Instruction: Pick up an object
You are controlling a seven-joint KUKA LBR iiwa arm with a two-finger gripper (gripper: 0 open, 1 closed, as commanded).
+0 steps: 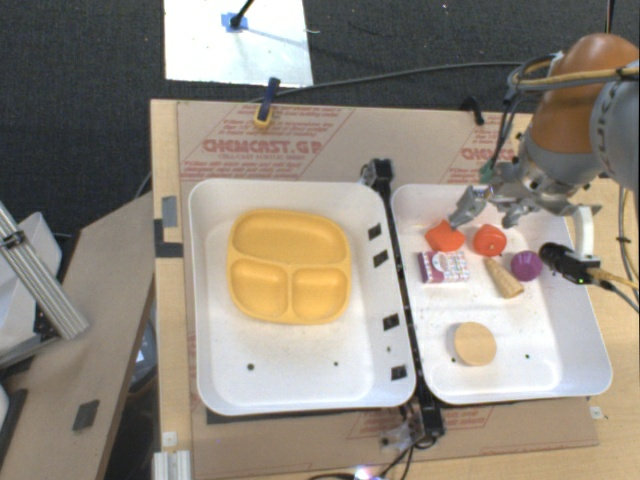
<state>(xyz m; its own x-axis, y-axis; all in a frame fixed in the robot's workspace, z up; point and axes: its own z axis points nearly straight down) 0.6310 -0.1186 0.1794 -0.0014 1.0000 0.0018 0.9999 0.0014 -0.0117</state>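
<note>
My gripper (492, 212) hangs over the back of the right bin (580, 368), open, with its grey fingers (467, 207) spread and nothing between them. Just below it lie two orange pieces, one (446, 236) to the left and one (489, 239) to the right. Nearer the front are a pink and white packet (444, 266), a beige cone-shaped piece (505, 278) and a purple ball (526, 264). A round wooden disc (474, 344) lies alone toward the bin's front.
The left bin (210, 368) holds a yellow divided plate (290, 266). A black hinge strip (395, 288) runs between the bins. A black cable end (562, 260) juts over the right bin near the purple ball.
</note>
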